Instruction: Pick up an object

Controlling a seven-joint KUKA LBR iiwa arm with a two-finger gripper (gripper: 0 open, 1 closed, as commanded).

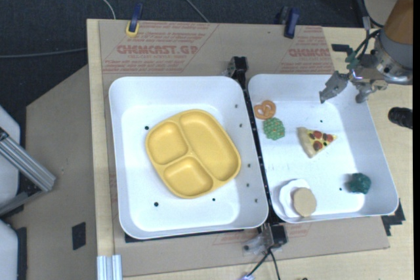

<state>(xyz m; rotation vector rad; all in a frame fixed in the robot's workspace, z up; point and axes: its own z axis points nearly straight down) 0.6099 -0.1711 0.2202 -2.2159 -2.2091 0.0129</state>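
A: Starting at the left, what sits on the bench?

B: The left bin, shallow and white. A yellow divided plate with three compartments lies in its middle, turned at a slant.

A: And across the divide?

B: The right bin, touching the left one along their shared edge. Near its left wall lies a small pretzel, and just below it, nearly touching, a green knobbly piece. Toward the middle is a pizza slice, its point aimed left. At the near edge a round tan disc rests on a white cap-like base. Close to the right-hand near corner lies a dark teal lump.

A: Where is the arm?

B: It reaches in from the right, over the far right corner of that bin. The end effector hangs there with its two fingers spread apart, nothing between them. It stands well apart from every object; the pizza slice is the nearest.
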